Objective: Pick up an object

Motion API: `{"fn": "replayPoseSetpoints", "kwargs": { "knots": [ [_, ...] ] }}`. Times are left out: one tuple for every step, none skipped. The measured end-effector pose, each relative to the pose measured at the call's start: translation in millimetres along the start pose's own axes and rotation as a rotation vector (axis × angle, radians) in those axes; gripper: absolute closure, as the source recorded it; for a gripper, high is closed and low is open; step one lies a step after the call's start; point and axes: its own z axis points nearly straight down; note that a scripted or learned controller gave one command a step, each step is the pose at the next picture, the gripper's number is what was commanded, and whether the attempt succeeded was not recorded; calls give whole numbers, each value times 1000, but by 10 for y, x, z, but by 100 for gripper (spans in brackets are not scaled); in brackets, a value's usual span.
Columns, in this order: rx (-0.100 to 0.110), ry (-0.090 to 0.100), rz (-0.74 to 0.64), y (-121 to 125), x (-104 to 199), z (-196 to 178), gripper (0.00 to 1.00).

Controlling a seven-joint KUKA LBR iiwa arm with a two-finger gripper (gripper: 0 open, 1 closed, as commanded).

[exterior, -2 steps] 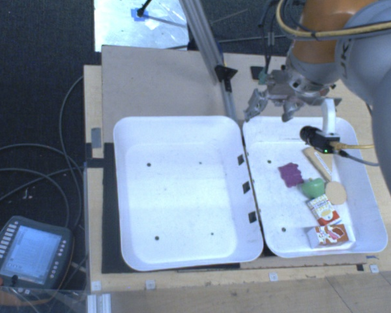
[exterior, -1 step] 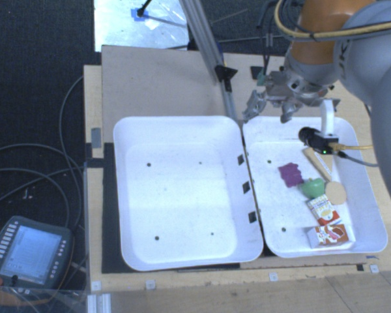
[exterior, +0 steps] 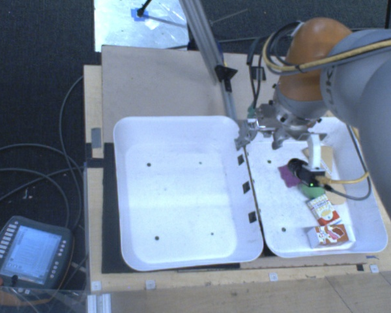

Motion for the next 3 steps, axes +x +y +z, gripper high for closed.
{"fn": "replayPoseSetpoints", "kwargs": {
  "knots": [
    [-5,-1,-11,-138,-203,-26,0],
    [-8,-1,2,594,-659,-293,0],
    [-7,0,-1,593,-638,-398,100]
  ]
}}
